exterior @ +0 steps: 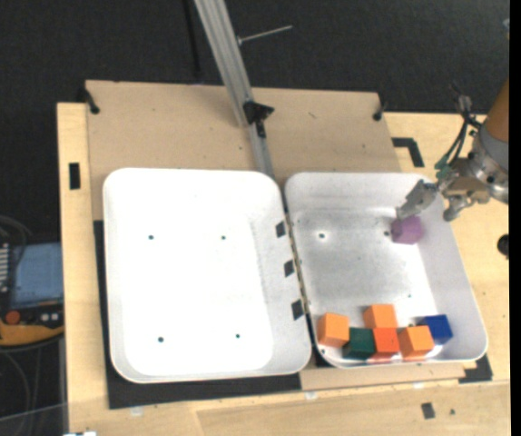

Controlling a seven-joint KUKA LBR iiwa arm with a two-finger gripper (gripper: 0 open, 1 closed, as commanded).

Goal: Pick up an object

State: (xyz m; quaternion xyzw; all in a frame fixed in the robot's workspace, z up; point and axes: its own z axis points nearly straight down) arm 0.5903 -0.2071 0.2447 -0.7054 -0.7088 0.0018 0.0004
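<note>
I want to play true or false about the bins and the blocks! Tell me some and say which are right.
1. The purple block sits in the right bin. True.
2. The blue block lies in the left bin. False: it is in the right bin, near the front corner.
3. The gripper is above the right bin's far side, close to the purple block. True.
4. The green block is alone in the middle of its bin. False: it is bunched with the orange blocks along the front edge.
</note>
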